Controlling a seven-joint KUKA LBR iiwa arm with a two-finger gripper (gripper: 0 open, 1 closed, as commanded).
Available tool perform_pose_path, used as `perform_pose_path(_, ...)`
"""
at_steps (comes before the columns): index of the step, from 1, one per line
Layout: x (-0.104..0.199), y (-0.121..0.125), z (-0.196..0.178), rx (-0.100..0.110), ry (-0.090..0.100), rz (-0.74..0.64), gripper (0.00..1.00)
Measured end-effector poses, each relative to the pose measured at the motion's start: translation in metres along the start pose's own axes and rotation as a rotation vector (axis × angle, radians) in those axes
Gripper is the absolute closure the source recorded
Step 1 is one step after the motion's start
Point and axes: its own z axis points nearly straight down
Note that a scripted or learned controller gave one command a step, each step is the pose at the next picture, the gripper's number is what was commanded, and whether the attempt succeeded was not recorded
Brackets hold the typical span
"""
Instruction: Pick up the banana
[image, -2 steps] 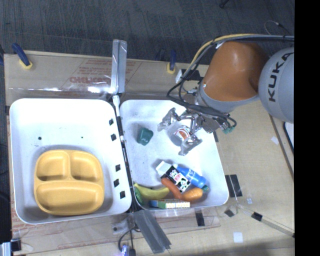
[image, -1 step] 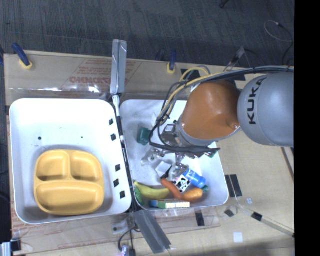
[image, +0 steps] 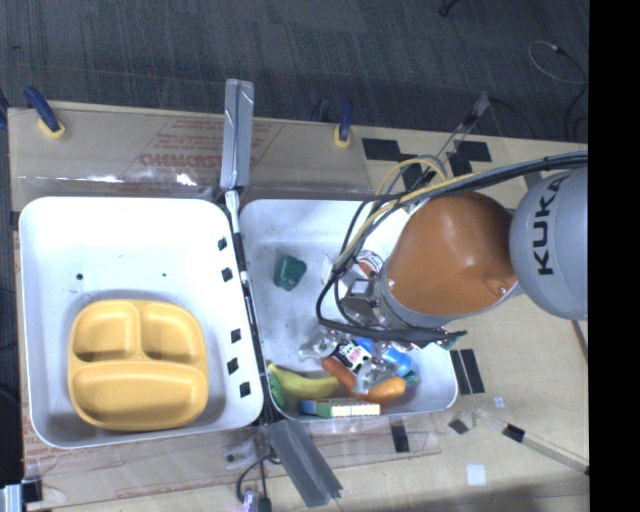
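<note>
Gripper (image: 362, 352) low in the right bin (image: 300, 228), among a cluster of small objects; fingers impossible to read from here (wrist and cables in the way). Banana (image: 303, 381) just left and slightly below, against the bin's near wall, untouched. Orange carrot-like piece (image: 385, 389) directly beneath. Risk: closing on clutter instead, or nudging the banana tighter into the corner.
</note>
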Motion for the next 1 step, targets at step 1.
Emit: perform_pose_path(1, -0.0063, -0.037, -0.0384, 0.003, -0.002, 0.24, 0.0)
